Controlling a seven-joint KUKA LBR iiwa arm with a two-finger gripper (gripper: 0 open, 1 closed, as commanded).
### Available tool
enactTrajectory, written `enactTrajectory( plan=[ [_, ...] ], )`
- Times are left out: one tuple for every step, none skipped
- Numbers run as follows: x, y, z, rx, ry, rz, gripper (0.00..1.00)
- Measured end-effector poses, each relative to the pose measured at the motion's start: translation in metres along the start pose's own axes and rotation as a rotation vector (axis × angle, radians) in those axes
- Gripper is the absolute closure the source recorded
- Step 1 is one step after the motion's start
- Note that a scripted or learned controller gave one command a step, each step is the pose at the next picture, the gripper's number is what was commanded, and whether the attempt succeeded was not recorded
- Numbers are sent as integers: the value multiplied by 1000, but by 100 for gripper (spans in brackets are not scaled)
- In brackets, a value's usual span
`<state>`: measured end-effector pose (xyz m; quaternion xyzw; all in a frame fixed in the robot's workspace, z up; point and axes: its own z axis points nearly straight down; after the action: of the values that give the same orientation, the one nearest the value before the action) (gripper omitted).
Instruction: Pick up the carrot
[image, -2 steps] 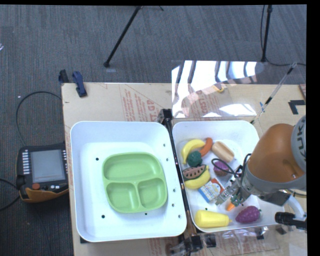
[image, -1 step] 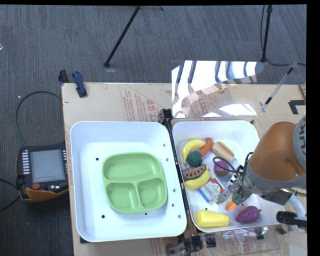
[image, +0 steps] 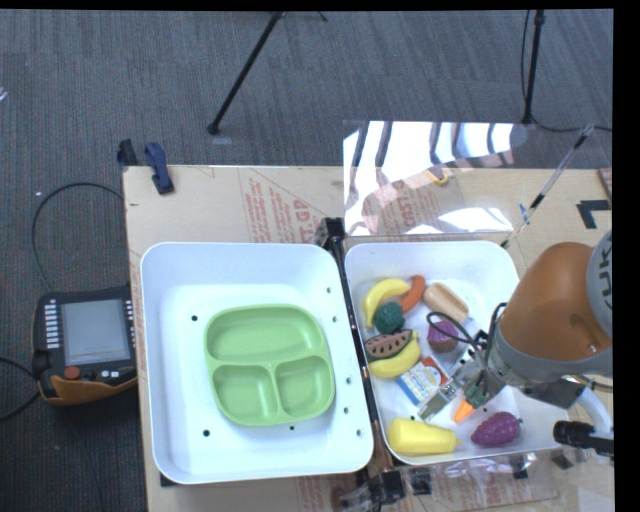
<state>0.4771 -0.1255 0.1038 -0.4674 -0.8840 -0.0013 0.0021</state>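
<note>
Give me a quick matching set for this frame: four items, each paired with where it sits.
Items:
1. green divided plate
2. banana
3. purple grapes
4. handheld pendant

Places:
A. near right corner of the right bin
B. floor, left of the bench
C. middle of the left bin
D. far left part of the right bin

Pairs: 1-C, 2-D, 3-A, 4-B
</note>
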Motion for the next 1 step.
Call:
enactTrajectory(
  plan=[
    [-28,-15,14,-8,-14,-174,0]
  ],
)
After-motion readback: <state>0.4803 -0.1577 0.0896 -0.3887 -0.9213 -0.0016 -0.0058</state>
